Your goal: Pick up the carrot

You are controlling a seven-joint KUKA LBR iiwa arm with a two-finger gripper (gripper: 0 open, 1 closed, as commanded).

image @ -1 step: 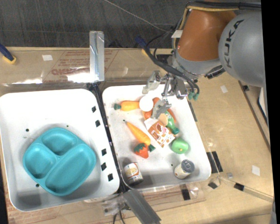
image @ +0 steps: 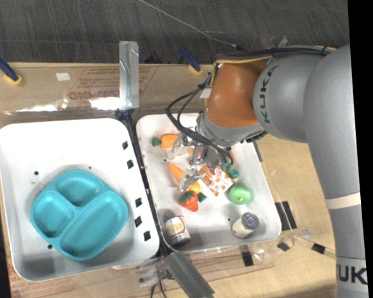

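Camera view from above the bench gives us two shallow white bins side by side: the left bin (image: 14, 189) and the right bin (image: 152, 179). In the left bin we see a teal divided plate (image: 79, 213) with three compartments, lying toward the near left part of the floor.

We find the grey arm (image: 310, 98) reaching in from the right, its orange band (image: 233, 94) above the wrist sitting over the far edge of the right bin, with black cables looping beside it. Its gripper (image: 197, 165) hangs down over the middle of the right bin, among a cluster of small items. We cannot tell how the pincer stands, since the wrist and the clutter around it hide that part.

For the carrot (image: 176, 171), we take it to be the orange tapered piece lying on the bin floor just left of the gripper; we cannot tell whether the two touch. A second orange piece with a green end (image: 167, 141) lies further back, near the far left corner of the same bin. Near the gripper's lower side we see a red and orange toy vegetable with a green top (image: 190, 201) and a small patterned card or packet (image: 215, 181). A green apple (image: 240, 194) sits to the right of these. Along the near edge stand a small can (image: 177, 230) at the left and a grey-topped cup-like item (image: 246, 224) further right.
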